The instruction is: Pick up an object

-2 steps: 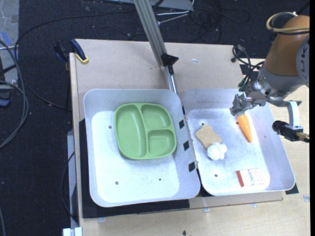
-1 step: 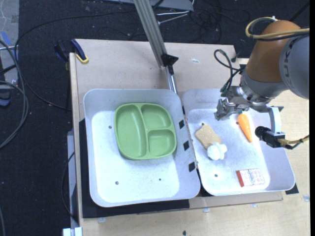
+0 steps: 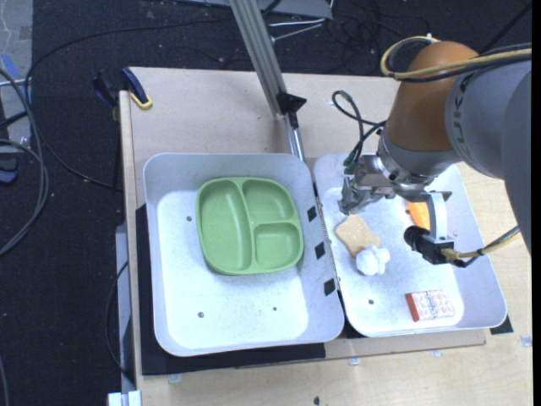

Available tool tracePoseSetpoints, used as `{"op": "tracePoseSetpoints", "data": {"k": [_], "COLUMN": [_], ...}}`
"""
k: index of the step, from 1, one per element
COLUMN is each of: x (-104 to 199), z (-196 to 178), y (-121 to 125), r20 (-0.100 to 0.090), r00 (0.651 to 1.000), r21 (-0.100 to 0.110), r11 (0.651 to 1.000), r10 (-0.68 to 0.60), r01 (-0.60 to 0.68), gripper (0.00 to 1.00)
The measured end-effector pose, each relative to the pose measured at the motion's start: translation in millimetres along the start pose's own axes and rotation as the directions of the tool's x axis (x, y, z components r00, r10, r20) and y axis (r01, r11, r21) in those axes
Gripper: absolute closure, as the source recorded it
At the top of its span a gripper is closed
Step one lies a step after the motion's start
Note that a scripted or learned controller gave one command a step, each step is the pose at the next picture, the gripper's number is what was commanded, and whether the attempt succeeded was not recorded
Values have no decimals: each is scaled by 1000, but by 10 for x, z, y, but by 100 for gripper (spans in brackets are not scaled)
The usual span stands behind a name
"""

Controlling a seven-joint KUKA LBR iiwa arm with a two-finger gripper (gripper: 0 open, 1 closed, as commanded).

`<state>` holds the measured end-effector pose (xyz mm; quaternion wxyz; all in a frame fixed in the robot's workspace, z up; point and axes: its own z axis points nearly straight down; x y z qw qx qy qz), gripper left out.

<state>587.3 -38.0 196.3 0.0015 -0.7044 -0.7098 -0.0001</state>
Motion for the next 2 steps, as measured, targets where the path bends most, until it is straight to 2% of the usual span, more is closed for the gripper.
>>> {"op": "tracePoseSetpoints", "data": {"k": [2], "x": [1131], "z": [-108], "y": [-19], "r20": [1], "r00": [1000], "r21": [-3], "r11": [1000], "r10": [0], "r01": [0], "gripper": [100]}}
